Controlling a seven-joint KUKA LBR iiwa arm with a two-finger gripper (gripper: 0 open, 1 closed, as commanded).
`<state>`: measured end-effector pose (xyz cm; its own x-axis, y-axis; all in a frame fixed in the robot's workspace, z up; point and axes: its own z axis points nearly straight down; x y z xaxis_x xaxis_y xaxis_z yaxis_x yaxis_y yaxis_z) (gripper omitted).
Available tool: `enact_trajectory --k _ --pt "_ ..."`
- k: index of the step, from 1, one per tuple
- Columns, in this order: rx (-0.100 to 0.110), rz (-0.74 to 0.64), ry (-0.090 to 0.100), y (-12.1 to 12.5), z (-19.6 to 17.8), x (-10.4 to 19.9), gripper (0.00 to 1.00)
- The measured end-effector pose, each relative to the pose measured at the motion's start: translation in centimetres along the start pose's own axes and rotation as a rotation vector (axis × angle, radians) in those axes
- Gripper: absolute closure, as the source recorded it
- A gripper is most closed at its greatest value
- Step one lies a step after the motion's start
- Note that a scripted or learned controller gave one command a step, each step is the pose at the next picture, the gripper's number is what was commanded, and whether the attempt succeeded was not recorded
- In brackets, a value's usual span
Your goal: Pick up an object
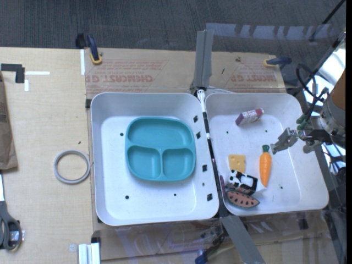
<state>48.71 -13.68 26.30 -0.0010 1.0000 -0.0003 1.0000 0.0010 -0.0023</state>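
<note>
The gripper (pixel 283 141) hangs near the toy carrot (pixel 265 168); its fingers' spread I cannot tell. The carrot looks light, stiff and smooth: best pinched across its orange middle.

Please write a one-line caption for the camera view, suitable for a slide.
Gripper poised above right bin near toy carrot; teal divided plate sits in left bin.

Red print on the far cardboard sheet (pixel 132 70), reversed and upside down, not clearly readable, similar faint red print on the right cardboard sheet (pixel 250 77)
</note>
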Motion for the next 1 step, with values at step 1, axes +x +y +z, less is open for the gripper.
enact_trajectory --k 1 --pt "0.002 0.001 0.000 0.07 -0.81 -0.06 1.00"
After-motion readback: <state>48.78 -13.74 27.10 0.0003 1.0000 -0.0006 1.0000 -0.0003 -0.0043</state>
